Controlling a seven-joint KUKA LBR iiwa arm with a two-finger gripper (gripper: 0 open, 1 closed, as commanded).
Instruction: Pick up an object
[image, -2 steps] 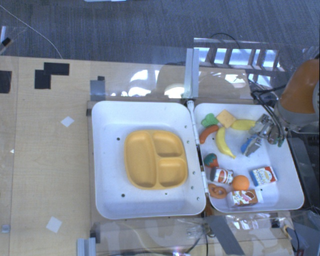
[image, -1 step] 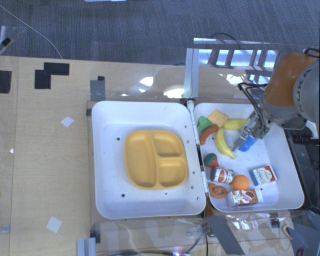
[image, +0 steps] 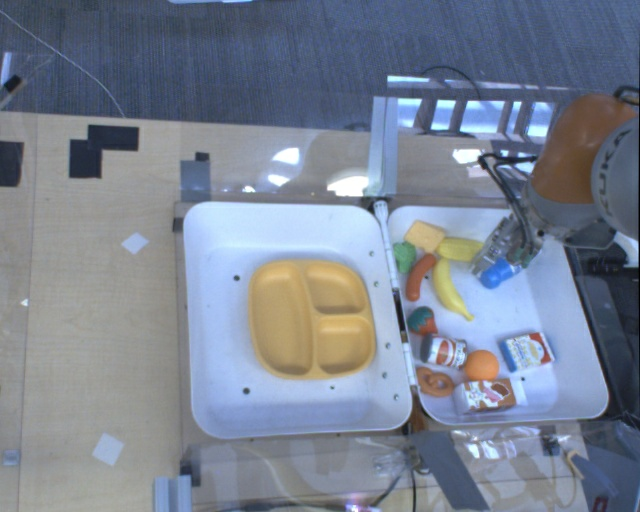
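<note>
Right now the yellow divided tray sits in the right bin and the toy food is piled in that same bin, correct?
Not quite. The camera view shows the yellow divided tray in the left bin; the toy food, such as the banana, is in the right bin.

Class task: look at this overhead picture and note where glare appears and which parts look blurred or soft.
Camera view: bright glare patches sit on the clear panel behind the bins; more glints on the plastic at the bottom edge. The hand looks soft and smeared over a blue item; the yellow tray is evenly lit, with faint shadows.
</note>
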